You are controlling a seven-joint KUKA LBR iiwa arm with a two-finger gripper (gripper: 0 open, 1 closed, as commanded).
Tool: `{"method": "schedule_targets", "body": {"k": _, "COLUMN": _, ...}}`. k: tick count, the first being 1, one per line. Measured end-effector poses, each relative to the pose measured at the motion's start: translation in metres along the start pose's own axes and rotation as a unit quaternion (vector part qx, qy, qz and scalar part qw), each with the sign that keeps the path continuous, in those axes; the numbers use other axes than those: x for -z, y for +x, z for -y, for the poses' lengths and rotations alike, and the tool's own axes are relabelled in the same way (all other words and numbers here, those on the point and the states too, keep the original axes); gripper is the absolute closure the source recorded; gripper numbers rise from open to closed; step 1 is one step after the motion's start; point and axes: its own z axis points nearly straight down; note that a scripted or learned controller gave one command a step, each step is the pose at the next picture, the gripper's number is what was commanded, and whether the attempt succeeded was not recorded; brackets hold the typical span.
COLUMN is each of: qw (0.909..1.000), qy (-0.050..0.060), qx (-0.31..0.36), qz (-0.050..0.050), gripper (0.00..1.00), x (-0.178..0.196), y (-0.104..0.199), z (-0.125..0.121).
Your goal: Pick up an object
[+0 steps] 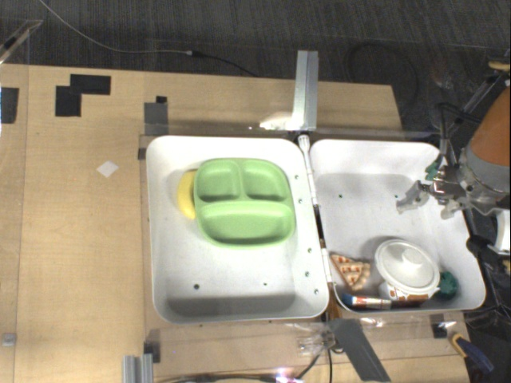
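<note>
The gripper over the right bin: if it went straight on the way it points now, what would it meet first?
The gripper points left and down into the right bin. On that line it would most likely meet the bin's bare white floor first. The white bowl lies nearer the front, off that line, though one slanted view leaves depth uncertain.

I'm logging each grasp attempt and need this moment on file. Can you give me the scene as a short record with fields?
left bin: green divided plate lying over a yellow object
right bin: white lidded pot, pizza-slice toy, red marker, small green object, all along the near edge
arm: enters from the right
claw: above the right bin's bare part, nothing visibly held
</note>
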Motion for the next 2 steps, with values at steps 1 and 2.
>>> {"method": "schedule_targets", "body": {"k": 1, "qw": 1.0, "qy": -0.002, "qx": -0.007, "qz": 0.0, "gripper": 0.0, "x": -0.076, "y": 0.055, "z": 0.048}}
{"method": "schedule_targets", "body": {"k": 2, "qw": 0.9808, "qy": 0.0, "qx": 0.195, "qz": -0.001, "gripper": 0.0, "x": 0.02, "y": 0.135, "z": 0.083}}
